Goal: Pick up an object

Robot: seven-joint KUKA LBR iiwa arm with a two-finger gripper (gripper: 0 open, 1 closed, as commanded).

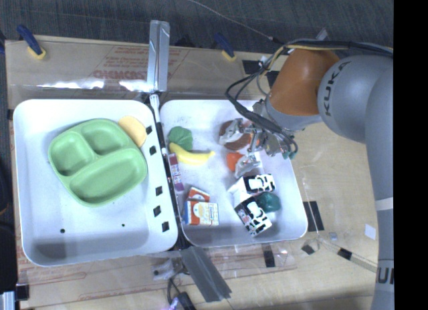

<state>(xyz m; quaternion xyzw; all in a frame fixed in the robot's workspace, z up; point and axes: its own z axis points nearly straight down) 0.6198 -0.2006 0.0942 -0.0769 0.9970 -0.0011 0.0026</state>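
Reaching in from the 3 o'clock side, your grey arm with its orange band ends in the hand (257, 143), which sits low over the right bin (289, 225), in that bin's upper right part. Cables and the wrist body cover the working end, so you cannot tell how far open it is, and nothing can be seen held in it.

Closest to the hand is a small orange-red object (233, 162), just beside it at about 8 o'clock. It looks compact, with no clear long axis, and is partly hidden, so its pointing cannot be read. At about 10 o'clock, also near, lies a brownish crumpled item (231, 132).

Moving outward, at roughly 6 o'clock from the hand sit two black-and-white cow-patterned pieces (253, 202), stacked along a line running from 12 towards 6, with a teal object (269, 202) touching their right side.

Farther off at 9 o'clock lies the yellow banana (190, 156). Its long axis runs nearly 9 to 3, and its 3 o'clock end points towards the hand. A green leafy piece (180, 136) touches it from above. A small orange carton (200, 212) rests near the bin's lower edge at about 7 o'clock.

The left bin (33, 235), well apart at 9 o'clock, holds a green divided plate (99, 160) with a yellow item (133, 128) at its upper right rim.

Judging from this, the orange-red object is likeliest the target: a short drop towards 8 o'clock.
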